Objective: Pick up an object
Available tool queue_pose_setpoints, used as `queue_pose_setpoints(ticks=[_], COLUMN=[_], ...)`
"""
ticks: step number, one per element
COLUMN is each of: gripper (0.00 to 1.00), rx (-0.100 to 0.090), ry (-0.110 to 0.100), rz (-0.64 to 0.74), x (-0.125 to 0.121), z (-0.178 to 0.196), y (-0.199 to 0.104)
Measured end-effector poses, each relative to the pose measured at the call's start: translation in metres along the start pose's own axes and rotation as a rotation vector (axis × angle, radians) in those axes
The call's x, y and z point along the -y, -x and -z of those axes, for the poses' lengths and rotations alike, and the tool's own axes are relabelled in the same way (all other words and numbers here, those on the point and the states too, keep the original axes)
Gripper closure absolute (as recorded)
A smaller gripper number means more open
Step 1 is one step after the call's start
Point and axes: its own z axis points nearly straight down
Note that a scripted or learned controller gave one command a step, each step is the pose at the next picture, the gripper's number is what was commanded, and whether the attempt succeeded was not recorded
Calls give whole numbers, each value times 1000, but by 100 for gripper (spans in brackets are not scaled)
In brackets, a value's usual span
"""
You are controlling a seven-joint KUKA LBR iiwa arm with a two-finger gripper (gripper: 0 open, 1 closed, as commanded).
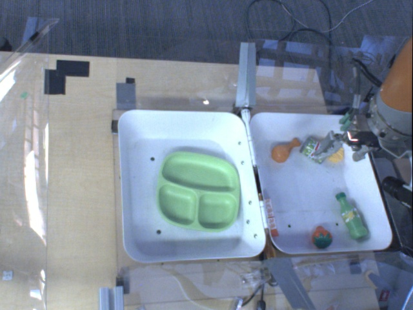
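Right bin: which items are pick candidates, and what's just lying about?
Candidates:
- silver-green can, at the claw
- orange drumstick toy
- green bottle
- orange-green fruit toy
- yellow piece

Lying about:
- green tray, left bin
- cables

Four small objects lie in the right bin (284, 173), a shallow white tray with rounded corners. An orange, pear-like piece (284, 151) rests near the bin's far left part, its narrow neck pointing toward the right. Just beside it to the right lies a crumpled silvery item with green print (315, 148), tilted, with a small yellow piece (335, 157) touching its right side. Well apart, toward the near right corner, a green bottle with a yellow label (352, 217) lies on its side, cap toward the far edge. Near it, at the bin's near wall, sits a small round orange-and-green object (322, 237).
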Motion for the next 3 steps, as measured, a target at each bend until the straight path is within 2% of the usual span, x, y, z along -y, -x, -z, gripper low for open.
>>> queue_pose_setpoints(ticks=[1,2,3], gripper=[0,0,100], rx=[0,5,9], ry=[-2,17,32], rz=[-83,-65,-63], x=[-85,-103,-108], z=[-114,-182,-165], y=[31,73,73])
